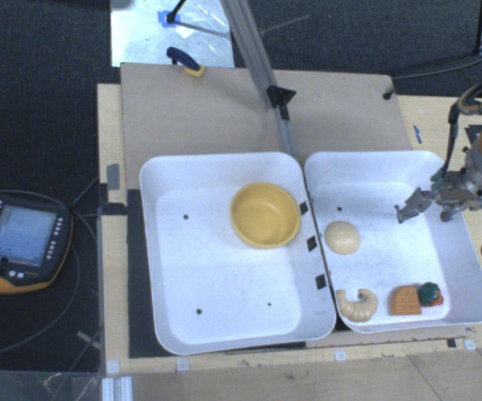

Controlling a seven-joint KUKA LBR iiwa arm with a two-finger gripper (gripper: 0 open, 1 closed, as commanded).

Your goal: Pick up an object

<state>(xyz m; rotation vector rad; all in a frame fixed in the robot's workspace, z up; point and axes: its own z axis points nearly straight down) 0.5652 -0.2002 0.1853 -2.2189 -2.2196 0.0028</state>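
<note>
Glossy white plastic bins (224, 324), smooth matt yellow bowl (265, 215), matt brown board (224, 111)

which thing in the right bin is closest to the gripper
The cream round ball, sitting alone mid-bin left of the gripper; the curled shell-like piece and orange block lie along the near edge.

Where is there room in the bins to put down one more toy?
Most room: the left bin, below and left of the yellow bowl. Some in the right bin's middle. Crowded: its near edge, with the curled shell toy and orange block.
</note>
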